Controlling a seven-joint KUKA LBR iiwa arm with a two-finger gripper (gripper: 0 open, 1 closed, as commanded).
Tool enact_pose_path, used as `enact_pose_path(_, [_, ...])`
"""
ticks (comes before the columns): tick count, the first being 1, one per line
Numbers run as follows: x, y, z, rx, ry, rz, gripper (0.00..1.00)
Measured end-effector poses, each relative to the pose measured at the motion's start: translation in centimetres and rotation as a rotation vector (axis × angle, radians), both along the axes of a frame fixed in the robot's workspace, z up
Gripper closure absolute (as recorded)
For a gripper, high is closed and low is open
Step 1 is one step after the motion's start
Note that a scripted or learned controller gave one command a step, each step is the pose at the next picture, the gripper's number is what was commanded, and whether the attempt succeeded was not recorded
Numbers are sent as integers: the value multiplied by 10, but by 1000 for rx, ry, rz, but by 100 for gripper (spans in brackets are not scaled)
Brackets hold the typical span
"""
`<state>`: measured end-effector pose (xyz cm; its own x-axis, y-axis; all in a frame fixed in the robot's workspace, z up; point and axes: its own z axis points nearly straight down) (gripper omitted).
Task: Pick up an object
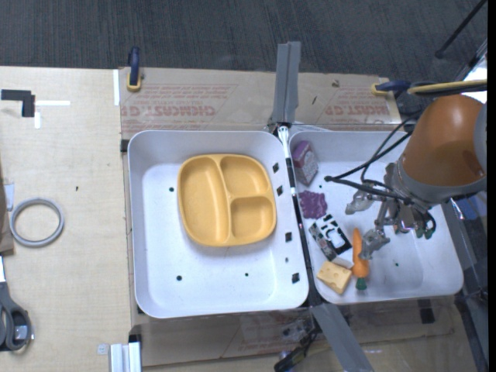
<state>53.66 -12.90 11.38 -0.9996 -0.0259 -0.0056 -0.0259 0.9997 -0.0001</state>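
The right bin (pixel 411 273) holds several small objects along its left side: a purple-grey packet (pixel 304 161), a purple grape cluster (pixel 313 204), a black and white item (pixel 330 236), an orange carrot (pixel 358 256) and a yellow cheese wedge (pixel 335 277). My gripper (pixel 377 235) hangs over this bin, just right of the carrot, below the orange wrist band (pixel 443 146). Nothing shows between its fingers.
The left bin (pixel 155 285) carries a yellow divided plate (pixel 226 199). A grey tape ring (pixel 34 222) and scissors (pixel 14 325) lie on the bench at the far left. A grey divider bar (pixel 287 84) stands between the bins at the back.
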Motion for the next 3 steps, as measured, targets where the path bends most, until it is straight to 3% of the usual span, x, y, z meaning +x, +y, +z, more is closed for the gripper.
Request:
enact_pose_path(1, [0, 0, 0, -1, 0, -1, 0])
enact_pose_path(2, [48, 32, -16, -2, 1, -460, 0])
enact_pose_path(3, [-21, 6, 57, 1, 4, -569, 0])
